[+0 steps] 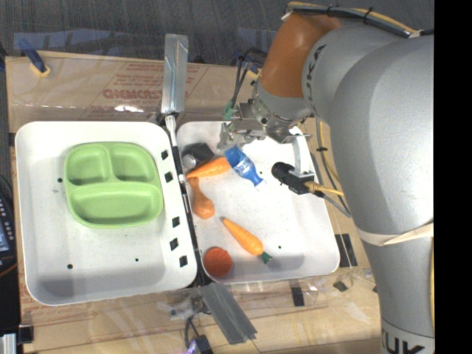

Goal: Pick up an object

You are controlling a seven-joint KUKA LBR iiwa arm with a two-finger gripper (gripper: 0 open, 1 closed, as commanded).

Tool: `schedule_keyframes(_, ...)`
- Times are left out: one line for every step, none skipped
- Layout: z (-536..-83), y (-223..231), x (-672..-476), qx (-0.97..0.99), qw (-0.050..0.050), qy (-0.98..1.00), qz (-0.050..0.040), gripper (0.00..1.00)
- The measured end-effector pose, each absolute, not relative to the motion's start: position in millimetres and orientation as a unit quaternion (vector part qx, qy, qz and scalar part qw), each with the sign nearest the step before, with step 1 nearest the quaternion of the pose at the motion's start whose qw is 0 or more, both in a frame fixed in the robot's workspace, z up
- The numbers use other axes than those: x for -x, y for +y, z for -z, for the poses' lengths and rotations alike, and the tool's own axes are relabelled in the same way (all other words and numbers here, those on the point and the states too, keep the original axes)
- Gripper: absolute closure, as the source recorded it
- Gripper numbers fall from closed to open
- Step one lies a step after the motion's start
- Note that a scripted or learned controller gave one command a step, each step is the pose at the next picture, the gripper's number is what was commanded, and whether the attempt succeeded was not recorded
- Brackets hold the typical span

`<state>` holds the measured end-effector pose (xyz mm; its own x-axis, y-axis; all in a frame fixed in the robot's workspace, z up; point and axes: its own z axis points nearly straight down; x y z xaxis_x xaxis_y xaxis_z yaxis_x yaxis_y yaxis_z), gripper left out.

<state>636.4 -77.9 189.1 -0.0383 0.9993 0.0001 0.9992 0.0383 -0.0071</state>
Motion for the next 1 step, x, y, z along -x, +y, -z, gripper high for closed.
schedule_keyframes(-205.2, -89.7, -561.2, 0.718, 0.004, -0.696, -0.0036, 1.00)
